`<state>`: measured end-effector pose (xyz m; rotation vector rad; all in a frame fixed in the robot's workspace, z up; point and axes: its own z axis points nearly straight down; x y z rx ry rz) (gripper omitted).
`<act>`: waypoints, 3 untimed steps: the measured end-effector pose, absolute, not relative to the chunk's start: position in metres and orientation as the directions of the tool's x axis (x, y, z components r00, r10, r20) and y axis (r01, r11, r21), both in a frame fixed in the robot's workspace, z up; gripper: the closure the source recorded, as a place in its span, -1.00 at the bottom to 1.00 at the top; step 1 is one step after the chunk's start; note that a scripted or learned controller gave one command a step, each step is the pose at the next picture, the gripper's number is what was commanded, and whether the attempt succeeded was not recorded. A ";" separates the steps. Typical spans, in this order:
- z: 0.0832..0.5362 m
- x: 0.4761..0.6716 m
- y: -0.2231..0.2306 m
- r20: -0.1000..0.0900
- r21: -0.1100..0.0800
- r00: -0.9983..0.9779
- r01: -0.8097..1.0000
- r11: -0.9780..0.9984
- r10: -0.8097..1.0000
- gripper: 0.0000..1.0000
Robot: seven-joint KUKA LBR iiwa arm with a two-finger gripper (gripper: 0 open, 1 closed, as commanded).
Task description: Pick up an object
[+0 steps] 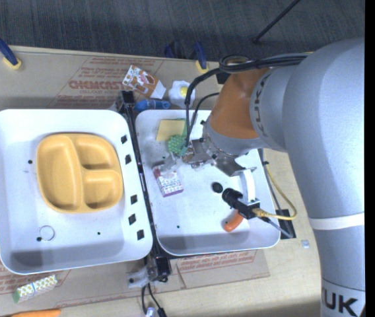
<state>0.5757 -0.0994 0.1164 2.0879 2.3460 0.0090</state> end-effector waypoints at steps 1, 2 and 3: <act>0.091 0.533 -0.100 0.002 -0.004 -0.220 0.975 0.220 0.975 -1.00; 0.092 0.545 -0.097 0.000 -0.003 0.130 0.992 -0.130 0.992 -1.00; 0.102 0.546 -0.097 0.001 -0.005 0.126 0.992 -0.126 0.992 1.00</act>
